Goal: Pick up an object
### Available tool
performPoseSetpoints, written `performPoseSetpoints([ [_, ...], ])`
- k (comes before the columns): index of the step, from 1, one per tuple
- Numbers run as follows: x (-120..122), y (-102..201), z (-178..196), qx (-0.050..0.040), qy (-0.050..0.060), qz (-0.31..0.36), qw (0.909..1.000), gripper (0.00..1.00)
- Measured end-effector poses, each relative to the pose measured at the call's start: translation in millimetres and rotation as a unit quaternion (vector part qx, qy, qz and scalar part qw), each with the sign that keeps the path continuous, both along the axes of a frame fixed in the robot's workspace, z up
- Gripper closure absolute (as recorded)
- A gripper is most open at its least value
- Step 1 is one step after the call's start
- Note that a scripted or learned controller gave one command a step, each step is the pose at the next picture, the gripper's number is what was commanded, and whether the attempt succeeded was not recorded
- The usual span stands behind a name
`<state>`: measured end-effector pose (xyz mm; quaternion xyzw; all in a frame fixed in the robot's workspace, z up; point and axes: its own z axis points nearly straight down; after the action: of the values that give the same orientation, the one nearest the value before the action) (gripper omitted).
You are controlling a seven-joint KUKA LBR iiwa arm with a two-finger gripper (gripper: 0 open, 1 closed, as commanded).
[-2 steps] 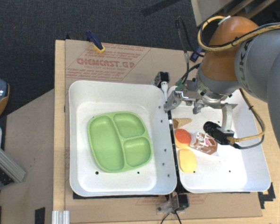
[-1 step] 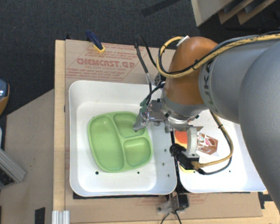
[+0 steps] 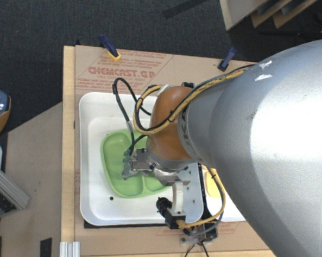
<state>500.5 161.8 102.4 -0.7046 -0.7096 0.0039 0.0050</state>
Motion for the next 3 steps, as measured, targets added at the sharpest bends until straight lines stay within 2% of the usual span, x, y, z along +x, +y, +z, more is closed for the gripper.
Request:
performPoseSetpoints([
  [1,4,-4,15,0.0001,-0.004,-0.004,1.0,1.0],
  [2,-22,-88,86,-0.0016,-0.008,-0.008,0.9999,1.0],
  [3,11,-26,266,0.0029,-0.017,0.0,0.9999,1.0],
])
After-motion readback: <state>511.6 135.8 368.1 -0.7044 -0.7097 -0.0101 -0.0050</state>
